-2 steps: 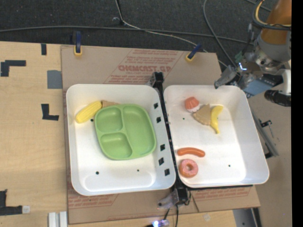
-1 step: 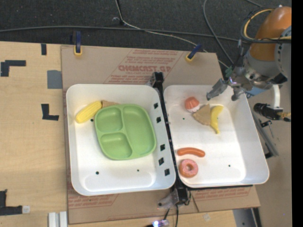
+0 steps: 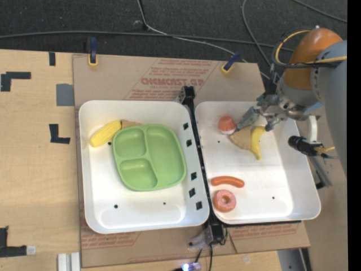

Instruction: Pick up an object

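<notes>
My gripper [image 3: 258,120] hangs over the far part of the right bin [image 3: 293,199], its two dark fingers spread apart with nothing between them. Just below the fingertips lie a yellow banana [image 3: 257,141] and a tan wedge of bread [image 3: 241,139], touching each other. A small red-pink object [image 3: 227,124] sits to the left of the fingers. Near the bin's front left are an orange-red sausage [image 3: 227,181] and a pink donut [image 3: 225,200].
The left bin [image 3: 93,196] holds a green divided plate [image 3: 149,156], a yellow corn cob [image 3: 105,134] and a tan piece [image 3: 131,124] partly under the plate. A black divider [image 3: 193,151] runs between the bins. Cables cross the dark floor behind.
</notes>
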You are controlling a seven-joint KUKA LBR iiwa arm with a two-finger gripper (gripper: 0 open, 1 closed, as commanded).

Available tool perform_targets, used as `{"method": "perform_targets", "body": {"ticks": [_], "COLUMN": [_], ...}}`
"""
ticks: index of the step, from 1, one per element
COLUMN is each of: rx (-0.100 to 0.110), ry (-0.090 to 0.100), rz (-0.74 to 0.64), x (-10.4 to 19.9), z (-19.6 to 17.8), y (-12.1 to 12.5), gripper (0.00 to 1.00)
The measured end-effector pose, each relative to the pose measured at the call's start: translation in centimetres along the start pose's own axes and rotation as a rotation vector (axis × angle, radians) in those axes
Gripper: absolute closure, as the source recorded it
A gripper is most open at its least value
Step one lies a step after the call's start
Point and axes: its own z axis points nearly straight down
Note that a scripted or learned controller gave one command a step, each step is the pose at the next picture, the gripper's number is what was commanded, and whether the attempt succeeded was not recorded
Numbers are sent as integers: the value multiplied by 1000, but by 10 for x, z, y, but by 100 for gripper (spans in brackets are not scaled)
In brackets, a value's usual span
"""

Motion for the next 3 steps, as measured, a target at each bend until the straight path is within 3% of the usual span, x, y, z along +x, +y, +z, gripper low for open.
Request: {"method": "perform_targets", "body": {"ticks": [1, 3], "rx": [-5, -8], "ry": [-1, 0], "rz": [-1, 1], "x": [0, 3], "z": [-14, -82], "y": [2, 3], "gripper": [100, 100]}}
